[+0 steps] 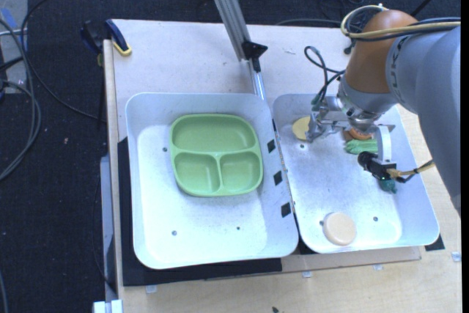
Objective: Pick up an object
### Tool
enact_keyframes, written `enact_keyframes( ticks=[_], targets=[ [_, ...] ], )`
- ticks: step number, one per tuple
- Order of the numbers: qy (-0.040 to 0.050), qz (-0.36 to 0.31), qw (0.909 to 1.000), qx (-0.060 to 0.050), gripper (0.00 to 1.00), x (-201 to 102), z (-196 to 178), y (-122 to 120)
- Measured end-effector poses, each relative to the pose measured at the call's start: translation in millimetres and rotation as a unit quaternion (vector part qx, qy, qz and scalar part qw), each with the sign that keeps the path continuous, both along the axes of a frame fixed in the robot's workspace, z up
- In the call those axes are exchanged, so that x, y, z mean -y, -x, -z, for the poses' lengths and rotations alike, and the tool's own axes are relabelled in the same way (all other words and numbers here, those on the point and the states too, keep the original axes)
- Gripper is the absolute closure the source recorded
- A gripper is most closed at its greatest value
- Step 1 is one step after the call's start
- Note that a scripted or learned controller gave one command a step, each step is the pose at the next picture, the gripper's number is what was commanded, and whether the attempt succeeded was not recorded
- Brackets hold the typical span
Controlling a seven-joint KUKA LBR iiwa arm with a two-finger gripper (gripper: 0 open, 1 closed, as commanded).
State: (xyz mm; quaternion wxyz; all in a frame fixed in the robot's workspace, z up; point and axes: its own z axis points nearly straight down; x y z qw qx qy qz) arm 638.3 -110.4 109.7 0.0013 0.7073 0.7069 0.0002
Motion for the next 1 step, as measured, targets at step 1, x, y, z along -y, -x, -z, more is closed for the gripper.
enact_keyframes(
  ticks=[1],
  targets=[
    [-0.0006, 0.0, 1.0, 0.0, 1.0, -1.1, -48.9, 9.3]
  ],
)
